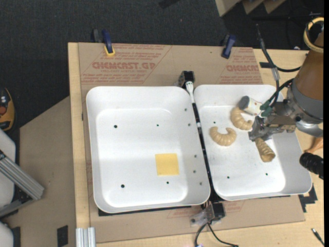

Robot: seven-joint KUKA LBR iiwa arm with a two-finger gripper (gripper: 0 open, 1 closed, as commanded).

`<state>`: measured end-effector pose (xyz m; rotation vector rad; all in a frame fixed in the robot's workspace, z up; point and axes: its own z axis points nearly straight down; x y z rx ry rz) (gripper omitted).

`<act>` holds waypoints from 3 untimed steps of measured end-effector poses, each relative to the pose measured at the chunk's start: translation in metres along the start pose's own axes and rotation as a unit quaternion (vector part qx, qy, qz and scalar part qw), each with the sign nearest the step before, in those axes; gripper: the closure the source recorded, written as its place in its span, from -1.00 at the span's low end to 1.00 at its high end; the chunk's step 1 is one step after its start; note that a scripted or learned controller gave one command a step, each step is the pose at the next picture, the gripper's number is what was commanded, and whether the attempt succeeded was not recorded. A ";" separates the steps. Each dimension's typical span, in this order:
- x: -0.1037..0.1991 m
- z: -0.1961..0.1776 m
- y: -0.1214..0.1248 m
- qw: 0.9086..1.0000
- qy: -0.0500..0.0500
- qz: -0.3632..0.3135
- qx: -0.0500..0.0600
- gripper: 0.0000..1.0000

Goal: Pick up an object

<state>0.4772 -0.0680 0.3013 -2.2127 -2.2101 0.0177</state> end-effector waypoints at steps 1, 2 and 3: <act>-0.024 0.070 0.002 1.000 0.000 0.001 -0.004 1.00; -0.029 0.108 0.003 1.000 0.000 0.000 -0.006 1.00; 0.042 0.117 0.035 1.000 -0.001 -0.004 -0.010 1.00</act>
